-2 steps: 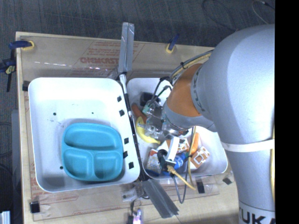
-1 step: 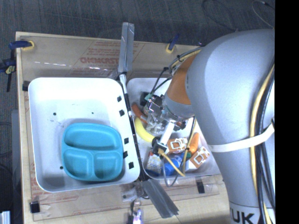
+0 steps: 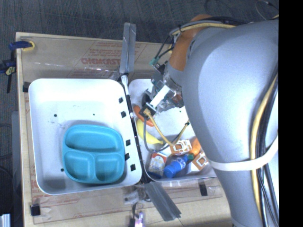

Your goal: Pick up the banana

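The banana (image 3: 151,138) lies in the right bin (image 3: 142,86), a pale yellow shape near the bin's left wall, partly crossed by a yellow cable. My gripper (image 3: 163,96) hangs over the upper part of the right bin, above and slightly right of the banana. The big grey arm hides most of that bin's right side. Nothing is visibly held.
An orange carrot-like piece (image 3: 142,114) lies just above the banana. A blue bottle (image 3: 177,167), a small carton (image 3: 157,163) and orange-and-white packets (image 3: 182,148) crowd the right bin's near end. The left bin (image 3: 47,93) holds a blue divided tray (image 3: 93,154).
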Motion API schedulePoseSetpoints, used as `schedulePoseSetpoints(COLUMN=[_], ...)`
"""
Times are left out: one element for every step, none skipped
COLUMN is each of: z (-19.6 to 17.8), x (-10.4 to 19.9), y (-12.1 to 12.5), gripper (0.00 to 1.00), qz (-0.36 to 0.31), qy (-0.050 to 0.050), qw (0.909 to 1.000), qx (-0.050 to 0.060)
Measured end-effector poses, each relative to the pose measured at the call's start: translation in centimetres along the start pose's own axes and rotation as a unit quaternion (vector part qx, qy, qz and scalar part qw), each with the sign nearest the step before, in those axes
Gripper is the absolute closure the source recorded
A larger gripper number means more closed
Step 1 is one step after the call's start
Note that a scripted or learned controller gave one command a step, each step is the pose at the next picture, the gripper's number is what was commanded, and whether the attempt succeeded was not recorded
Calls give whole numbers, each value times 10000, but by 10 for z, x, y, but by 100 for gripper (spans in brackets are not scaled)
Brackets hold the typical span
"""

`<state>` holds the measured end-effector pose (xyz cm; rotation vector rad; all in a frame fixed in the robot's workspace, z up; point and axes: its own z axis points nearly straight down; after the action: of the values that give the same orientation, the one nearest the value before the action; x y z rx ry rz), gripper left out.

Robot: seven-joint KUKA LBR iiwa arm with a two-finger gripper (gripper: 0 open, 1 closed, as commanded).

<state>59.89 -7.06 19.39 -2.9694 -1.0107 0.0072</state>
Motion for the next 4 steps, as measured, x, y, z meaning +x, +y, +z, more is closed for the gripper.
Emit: schedulePoseSetpoints(z=[-27,-33,-23,-37], x=[-27,-78,-126,-166], y=[-50,-39,-39,14], gripper=[100,100,100,100], qz=[95,957,691,882], qy=[-4,-8,-7,3], qw=[10000,9954,9976,9961], qx=[2,13,1,0])
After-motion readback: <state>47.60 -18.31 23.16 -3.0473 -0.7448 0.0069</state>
